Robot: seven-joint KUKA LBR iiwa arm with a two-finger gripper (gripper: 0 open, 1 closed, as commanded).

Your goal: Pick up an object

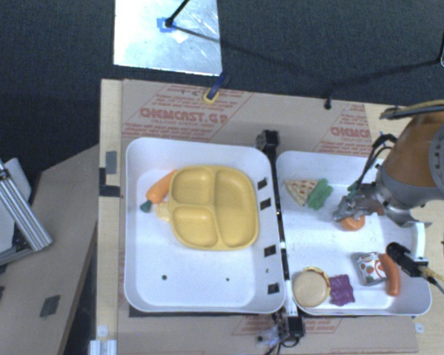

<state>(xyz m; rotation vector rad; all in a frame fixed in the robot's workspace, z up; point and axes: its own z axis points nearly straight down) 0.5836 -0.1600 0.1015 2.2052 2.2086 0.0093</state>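
Two shallow white bins sit side by side on a cardboard-covered bench [188,112], and in the right bin [300,236] a small orange object [352,223] lies near the far right side, directly beneath the gripper [348,209]. How far the gripper is spread, or whether it grips the orange object, cannot be told. Nearby lie a pizza slice [301,190], green piece [320,193], sausage [391,274], purple piece [341,289] and bun [311,287]; the left bin [141,228] holds a yellow divided plate [209,207] and carrot [160,186].

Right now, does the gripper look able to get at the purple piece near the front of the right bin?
Probably yes. The purple piece lies flat in the right bin with nothing on top of it, only a round bun beside it. The gripper sits over the same bin, by an orange piece.
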